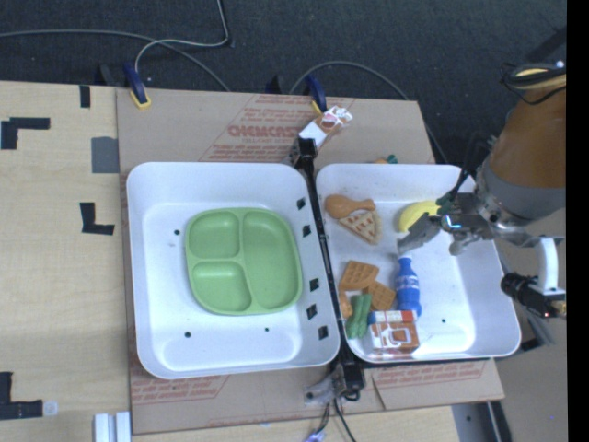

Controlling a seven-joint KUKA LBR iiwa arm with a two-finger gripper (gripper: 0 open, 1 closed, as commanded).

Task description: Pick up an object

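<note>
You saw the gripper (440, 231) over the right bin (479, 339), fingers spread and holding nothing, just beside the banana (416, 215). The blue bottle (407, 286) lay below it, near the waffle (359, 275). A green plate (244, 260) sat in the left bin (156, 247).

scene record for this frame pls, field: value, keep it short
left bin: holds green divided plate
right bin: holds drumstick toy, waffle slice, banana, blue bottle, toast piece, green item, red-and-white carton
gripper: over right bin, beside banana, above blue bottle
grasp: nothing seen between fingers
arm: enters from right of view
bench: cardboard sheet under bins
</note>
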